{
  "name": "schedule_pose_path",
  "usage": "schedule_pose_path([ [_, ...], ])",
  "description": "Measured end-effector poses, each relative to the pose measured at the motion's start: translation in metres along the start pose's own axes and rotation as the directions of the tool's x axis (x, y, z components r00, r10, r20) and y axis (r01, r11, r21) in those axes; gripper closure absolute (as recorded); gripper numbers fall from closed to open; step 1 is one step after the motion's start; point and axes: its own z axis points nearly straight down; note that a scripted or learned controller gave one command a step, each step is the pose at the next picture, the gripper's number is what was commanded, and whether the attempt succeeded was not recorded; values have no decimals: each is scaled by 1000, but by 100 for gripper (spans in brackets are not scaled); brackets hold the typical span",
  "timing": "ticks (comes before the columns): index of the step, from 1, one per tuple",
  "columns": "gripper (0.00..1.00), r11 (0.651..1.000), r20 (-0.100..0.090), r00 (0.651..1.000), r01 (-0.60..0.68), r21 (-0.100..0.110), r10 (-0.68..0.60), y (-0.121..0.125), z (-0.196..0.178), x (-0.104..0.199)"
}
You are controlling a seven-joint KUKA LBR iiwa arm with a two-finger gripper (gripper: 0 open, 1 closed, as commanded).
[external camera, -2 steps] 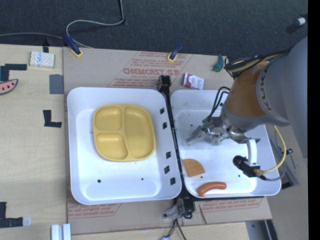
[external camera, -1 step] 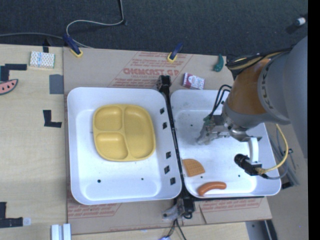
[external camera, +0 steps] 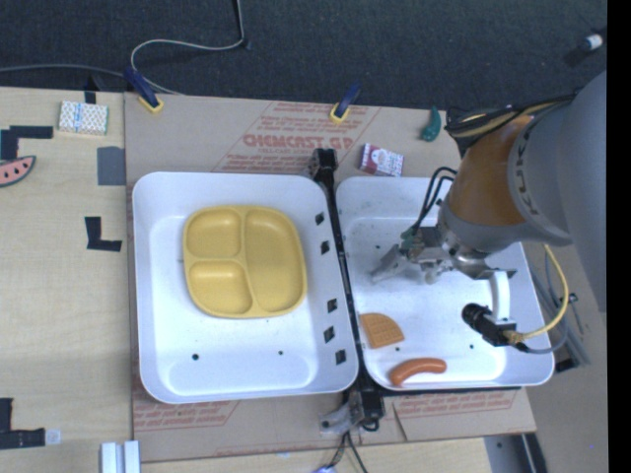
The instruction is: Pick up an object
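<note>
Sitting on the wooden bench (external camera: 59,294): a brown cardboard sheet (external camera: 286,136) lying under two white bins (external camera: 158,363).

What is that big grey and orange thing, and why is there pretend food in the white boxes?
That big thing is a robot arm. It reaches in from the right of the picture. The camera sits above the bench and looks down at a slant. At the arm's end is its tool, two metal fingers for picking things up. It hangs over the right white bin, with nothing seen between the fingers. Nearer the front of that bin lie an orange sausage and a ridged tan piece, maybe a toy waffle. The left bin holds a yellow plate split into three parts. The robot's job is to pick one object up.
</note>
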Motion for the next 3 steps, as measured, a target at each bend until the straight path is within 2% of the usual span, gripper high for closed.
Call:
schedule_pose_path([
  [1,0,1000,1,1000,-1,-3,1,23,23,8],
  [2,100,1000,3,1000,-1,-6,1,24,13,7],
  [3,0,1000,3,1000,0,-6,0,24,13,7],
])
